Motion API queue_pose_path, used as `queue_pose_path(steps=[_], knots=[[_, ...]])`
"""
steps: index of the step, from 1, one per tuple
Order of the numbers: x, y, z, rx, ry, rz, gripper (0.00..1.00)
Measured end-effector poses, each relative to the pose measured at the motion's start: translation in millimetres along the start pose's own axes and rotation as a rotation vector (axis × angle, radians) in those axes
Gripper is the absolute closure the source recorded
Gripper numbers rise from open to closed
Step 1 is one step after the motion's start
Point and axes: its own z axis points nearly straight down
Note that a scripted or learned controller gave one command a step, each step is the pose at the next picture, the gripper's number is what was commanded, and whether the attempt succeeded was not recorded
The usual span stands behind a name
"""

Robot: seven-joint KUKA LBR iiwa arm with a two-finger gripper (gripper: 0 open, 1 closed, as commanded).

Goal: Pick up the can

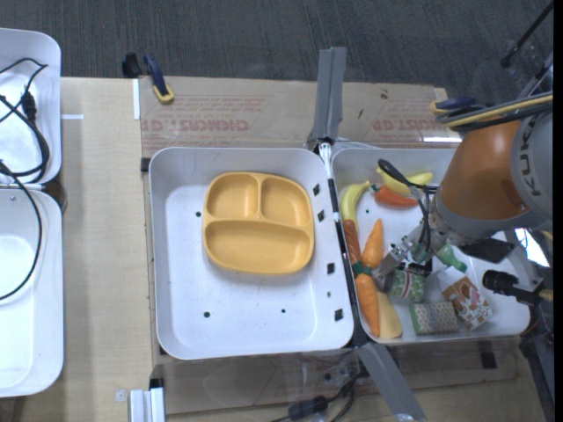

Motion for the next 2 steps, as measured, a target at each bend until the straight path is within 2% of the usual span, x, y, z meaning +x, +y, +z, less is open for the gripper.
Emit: queue_pose_path(steps=[1, 2], knots=[[-1.4, 1.7, -10.9, -0.006, -0.003, 0.003, 1.00], [33.8, 42.6, -99.9, -0.001, -0.002, 0.013, 1.00]])
